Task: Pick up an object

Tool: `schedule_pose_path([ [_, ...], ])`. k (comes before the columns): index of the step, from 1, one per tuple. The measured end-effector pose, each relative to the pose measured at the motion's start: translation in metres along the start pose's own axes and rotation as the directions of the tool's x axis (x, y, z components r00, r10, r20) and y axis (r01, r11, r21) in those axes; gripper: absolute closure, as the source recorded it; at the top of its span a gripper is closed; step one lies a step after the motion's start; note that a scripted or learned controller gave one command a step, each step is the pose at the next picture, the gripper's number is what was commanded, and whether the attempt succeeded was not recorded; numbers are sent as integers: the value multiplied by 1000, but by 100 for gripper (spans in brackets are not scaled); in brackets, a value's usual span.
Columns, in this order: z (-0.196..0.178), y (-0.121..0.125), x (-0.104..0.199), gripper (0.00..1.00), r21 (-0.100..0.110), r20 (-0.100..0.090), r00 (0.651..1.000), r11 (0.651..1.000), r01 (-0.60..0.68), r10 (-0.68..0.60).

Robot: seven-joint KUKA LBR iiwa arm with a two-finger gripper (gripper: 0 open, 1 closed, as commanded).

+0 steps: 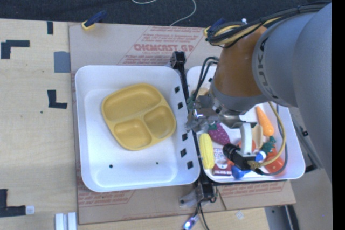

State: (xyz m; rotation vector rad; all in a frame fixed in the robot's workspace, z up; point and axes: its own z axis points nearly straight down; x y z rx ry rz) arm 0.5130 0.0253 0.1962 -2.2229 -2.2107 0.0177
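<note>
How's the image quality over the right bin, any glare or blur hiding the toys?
Camera view: soft, even light, no harsh glare on the right bin; the corn cob and carrot read clearly, slightly soft. The arm covers the bin's upper part and shades the purple grapes beneath it.

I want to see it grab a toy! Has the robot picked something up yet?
Not yet, as far as I can see. The arm is down over the right bin, above the corn and carrot. Nothing is lifted; the toys lie in the bin. The yellow plate sits alone in the left bin. Grabbing and lifting remain.
</note>
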Motion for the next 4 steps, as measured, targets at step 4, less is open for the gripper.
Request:
schedule_pose_path([
  [4,-210,-32,51,100,-13,-3,1000,1000,7,-7],
])
